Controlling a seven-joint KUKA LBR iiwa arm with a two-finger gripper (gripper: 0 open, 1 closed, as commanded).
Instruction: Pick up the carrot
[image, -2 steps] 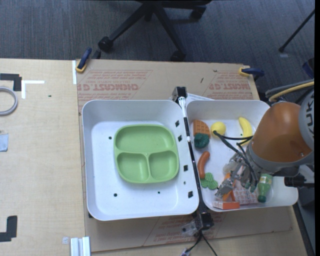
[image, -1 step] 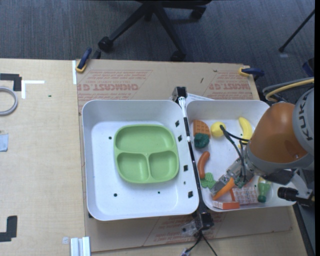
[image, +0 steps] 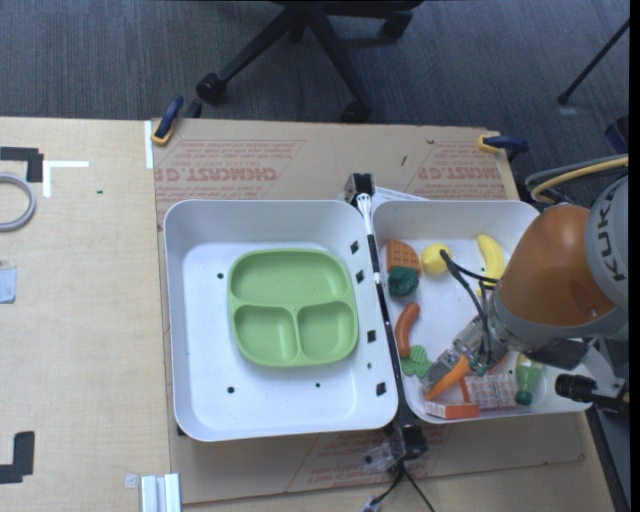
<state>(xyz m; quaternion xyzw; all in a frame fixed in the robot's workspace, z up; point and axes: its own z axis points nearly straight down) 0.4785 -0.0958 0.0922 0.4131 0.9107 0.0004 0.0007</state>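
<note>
The carrot (image: 447, 378), orange and lying at a slant, is near the front of the right bin (image: 455, 212), with a green leafy piece (image: 414, 359) just to its left. My gripper (image: 466, 359) hangs right over the carrot's upper right end, touching or nearly touching it. The arm's orange band (image: 560, 270) looms over the bin's right side and hides what is beneath it.
The right bin also holds a red sausage (image: 406, 325), a yellow lemon (image: 436, 260), a banana (image: 490, 257), an orange-and-green toy (image: 402, 268), a green bottle (image: 527, 381) and a red-white packet (image: 470, 402). A green divided plate (image: 293, 305) sits in the left bin (image: 185, 330).
</note>
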